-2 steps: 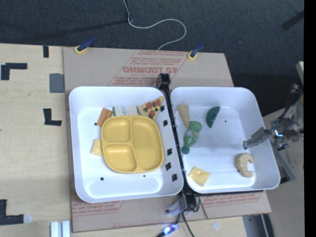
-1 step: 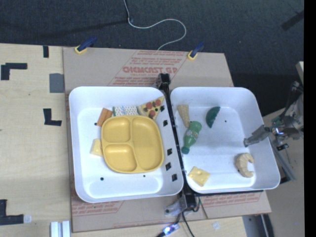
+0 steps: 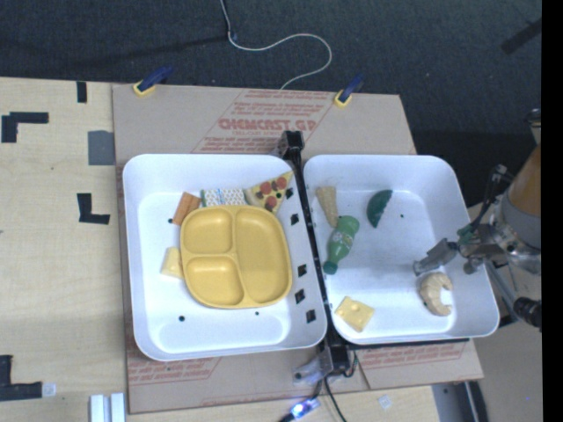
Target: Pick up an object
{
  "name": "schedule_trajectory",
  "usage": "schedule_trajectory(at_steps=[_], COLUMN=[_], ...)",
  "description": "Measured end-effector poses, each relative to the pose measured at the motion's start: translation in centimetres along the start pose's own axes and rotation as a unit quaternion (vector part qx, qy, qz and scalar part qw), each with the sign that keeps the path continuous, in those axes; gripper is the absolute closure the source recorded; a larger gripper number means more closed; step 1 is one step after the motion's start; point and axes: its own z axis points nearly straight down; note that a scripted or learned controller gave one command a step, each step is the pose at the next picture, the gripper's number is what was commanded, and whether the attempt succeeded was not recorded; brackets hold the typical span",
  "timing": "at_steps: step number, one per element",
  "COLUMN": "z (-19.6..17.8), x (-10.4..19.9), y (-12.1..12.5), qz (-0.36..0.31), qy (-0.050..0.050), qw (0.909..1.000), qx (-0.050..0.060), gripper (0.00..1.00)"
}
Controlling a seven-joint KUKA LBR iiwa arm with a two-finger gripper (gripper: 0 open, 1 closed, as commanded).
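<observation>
My gripper [image 3: 445,264] hangs over the right side of the right bin [image 3: 413,167], open, with nothing between its fingers. Just below it a beige croissant-shaped piece [image 3: 434,292] lies on the bin floor, apart from the fingers. Further left in the same bin are a green bottle [image 3: 340,242], a dark green leaf-shaped piece [image 3: 378,206], a pale wedge [image 3: 327,204] and a yellow cheese block [image 3: 354,313].
The left bin [image 3: 149,178] holds a yellow divided plate [image 3: 236,255], with an orange piece [image 3: 186,207], a pizza slice [image 3: 271,190] and a pale yellow piece [image 3: 171,262] around it. A black divider [image 3: 303,236] runs between the bins. The bins sit on cardboard.
</observation>
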Motion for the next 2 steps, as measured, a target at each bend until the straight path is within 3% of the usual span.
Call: schedule_trajectory(at_steps=[1, 2], z=[5.2, 9.8], x=[1.0, 0.7], y=[0.5, 0.7], qz=[0.0, 0.001], qy=[0.0, -0.006], qw=[1.0, 0.9999], qx=[0.0, -0.008], gripper=[0.0, 0.0])
